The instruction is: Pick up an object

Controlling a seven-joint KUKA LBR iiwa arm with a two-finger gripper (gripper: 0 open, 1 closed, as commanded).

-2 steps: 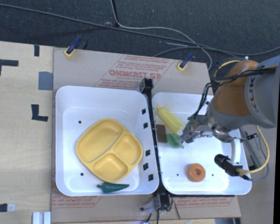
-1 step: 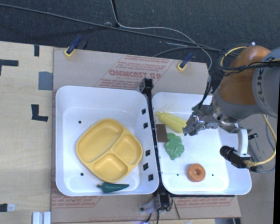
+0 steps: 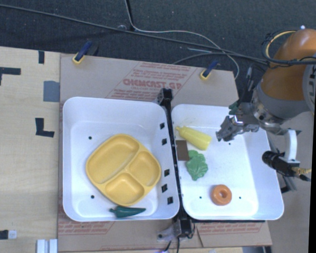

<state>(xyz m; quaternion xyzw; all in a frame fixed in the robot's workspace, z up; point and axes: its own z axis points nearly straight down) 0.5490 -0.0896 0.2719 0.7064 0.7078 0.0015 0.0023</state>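
Observation:
My gripper (image 3: pixel 224 133) hangs over the back of the right bin (image 3: pixel 251 154), a little to the right of a yellow corn cob (image 3: pixel 194 137). Nothing shows between its fingers. Below the corn lie a small brown block (image 3: pixel 181 150) and a green lettuce piece (image 3: pixel 196 165). An orange donut (image 3: pixel 221 195) rests near the right bin's front. In the left bin (image 3: pixel 79 124) sits a yellow divided plate (image 3: pixel 123 169), with a dark green pepper (image 3: pixel 126 212) by the front wall.
The grey arm with its orange band (image 3: pixel 293 56) comes in from the upper right. Black clips (image 3: pixel 168 177) line the divider between the bins. Cables cross the dark floor behind the bench. Cardboard lies under the bins.

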